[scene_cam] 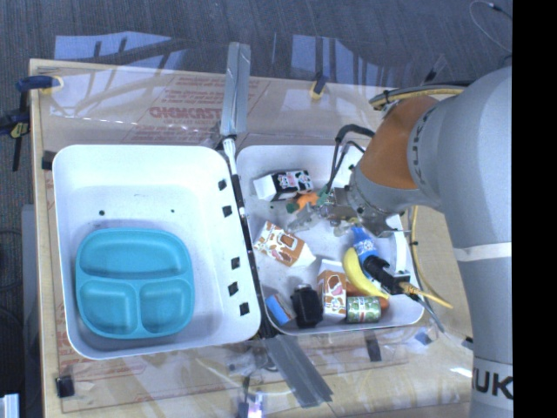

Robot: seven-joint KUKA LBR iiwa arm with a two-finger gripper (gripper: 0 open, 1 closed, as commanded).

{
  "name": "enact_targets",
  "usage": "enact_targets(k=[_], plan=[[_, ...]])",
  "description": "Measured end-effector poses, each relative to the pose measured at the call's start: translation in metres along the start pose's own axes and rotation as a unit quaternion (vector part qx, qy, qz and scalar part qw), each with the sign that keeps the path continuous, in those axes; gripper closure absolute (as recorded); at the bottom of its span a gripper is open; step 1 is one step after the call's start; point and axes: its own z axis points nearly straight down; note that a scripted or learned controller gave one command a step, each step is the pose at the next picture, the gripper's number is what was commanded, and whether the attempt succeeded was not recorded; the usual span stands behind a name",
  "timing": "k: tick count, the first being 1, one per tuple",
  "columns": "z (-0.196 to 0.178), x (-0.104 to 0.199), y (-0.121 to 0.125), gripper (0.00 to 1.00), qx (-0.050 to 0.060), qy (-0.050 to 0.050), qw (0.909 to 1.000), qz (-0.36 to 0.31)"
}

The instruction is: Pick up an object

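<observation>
The right bin [261, 200] holds a jumble of items. A black-and-white carton [292, 181] lies at its far side, with a small orange piece [305, 201] just in front of it. An orange-and-white packet [282, 246] sits near the middle. On the right lie a banana [355, 273] and a blue bottle [364, 242]. Along the near wall are a black block [306, 306], a printed can [334, 293] and a small blue item [278, 309]. My gripper [324, 204] hangs low in the far half of this bin, beside the orange piece and right of the carton.
The left bin [130, 177] holds a teal divided tray [133, 281] in its near half. A raised divider [237, 233] separates the bins. The arm's orange band [392, 151] and grey body cover the right bin's right side. A yellow cable [426, 296] runs past the banana.
</observation>
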Motion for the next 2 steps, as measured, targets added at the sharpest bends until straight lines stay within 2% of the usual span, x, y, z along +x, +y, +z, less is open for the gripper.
enact_targets(k=[1,2], plan=[[0.001,0.0,0.0,0.0,0.001,0.0,1.0,0.0],[-0.06,0.012,0.081,0.0,0.001,0.0,1.0,-0.004]])
